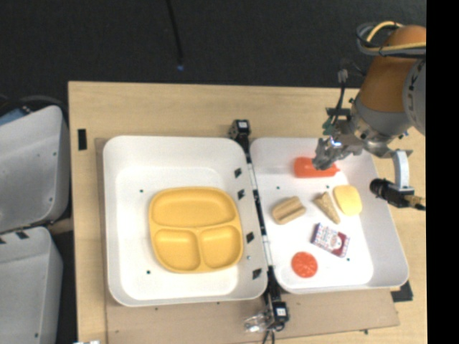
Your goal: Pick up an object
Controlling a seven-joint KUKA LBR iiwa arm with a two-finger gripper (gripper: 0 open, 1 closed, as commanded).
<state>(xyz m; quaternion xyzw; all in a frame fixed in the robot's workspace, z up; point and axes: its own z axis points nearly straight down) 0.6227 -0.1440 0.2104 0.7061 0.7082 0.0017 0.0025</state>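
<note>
The right bin (384,264) holds several small objects. An orange-red block (308,167) lies near its far edge, and my gripper (327,153) hangs right over that block's right end. Lower down lie a tan bread-like piece (287,209), a tan wedge (327,206), a yellow round piece (348,199), a purple-and-white packet (330,239) and a red disc (304,264). The wrist hides the fingertips, and nothing shows as lifted.
The left bin (122,163) carries a yellow divided tray (195,228). A ridge with black clips (252,199) separates the two bins. The arm's orange band (391,63) rises at the upper right. A black fitting (387,189) juts over the right bin's edge.
</note>
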